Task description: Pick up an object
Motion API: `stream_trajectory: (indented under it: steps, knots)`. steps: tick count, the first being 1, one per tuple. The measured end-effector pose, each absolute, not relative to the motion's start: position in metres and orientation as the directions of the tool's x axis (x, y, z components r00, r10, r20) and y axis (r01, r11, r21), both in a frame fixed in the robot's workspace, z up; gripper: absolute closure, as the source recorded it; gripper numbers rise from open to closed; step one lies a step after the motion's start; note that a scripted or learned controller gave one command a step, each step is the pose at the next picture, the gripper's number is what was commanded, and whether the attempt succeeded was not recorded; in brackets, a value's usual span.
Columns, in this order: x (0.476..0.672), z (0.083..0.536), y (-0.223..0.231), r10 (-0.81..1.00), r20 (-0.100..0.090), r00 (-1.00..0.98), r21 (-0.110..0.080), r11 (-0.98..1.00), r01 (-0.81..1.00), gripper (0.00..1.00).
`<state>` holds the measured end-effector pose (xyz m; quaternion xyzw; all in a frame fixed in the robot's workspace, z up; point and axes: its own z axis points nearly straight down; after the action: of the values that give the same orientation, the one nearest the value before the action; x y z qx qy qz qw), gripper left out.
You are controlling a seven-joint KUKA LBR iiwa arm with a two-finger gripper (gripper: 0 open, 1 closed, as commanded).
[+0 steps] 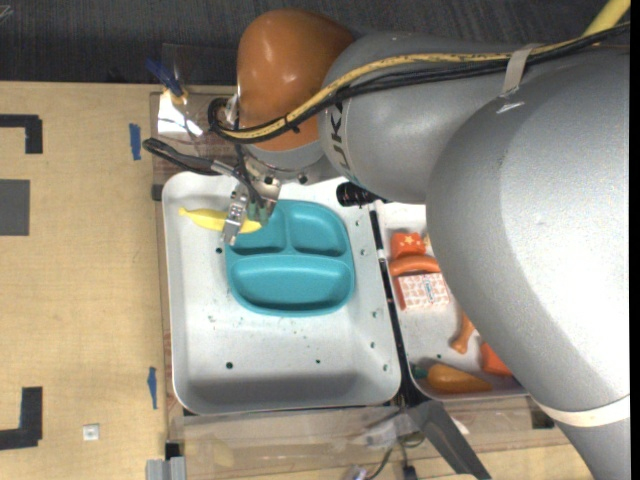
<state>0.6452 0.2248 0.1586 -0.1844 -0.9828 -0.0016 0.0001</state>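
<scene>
Smooth grey arm (pixel 500 168) looms over glossy teal 3-compartment tray (pixel 295 263); gripper (pixel 238 220) pinches a yellow banana (pixel 205 217)

A pale wooden bench top (pixel 80 288) is seen at the left, marked with black tape corners (pixel 28 133) and short blue tape strips (pixel 135 140). Dark grey carpet-like floor (pixel 120 18) is shown along the top

The blue plate (pixel 290 263) fills the top of the left bin (pixel 290 368); below the plate is open white floor.
</scene>
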Motion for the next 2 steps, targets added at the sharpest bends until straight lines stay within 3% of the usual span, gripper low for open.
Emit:
stream_trajectory:
  steps: [1,2]
  knots:
    - [0.648,0.294,0.221,0.377,-0.015,-0.926,0.012,0.926,0.377,1.00]
    - [0.657,0.121,0.199,0.464,0.005,-0.886,-0.005,0.886,0.464,1.00]
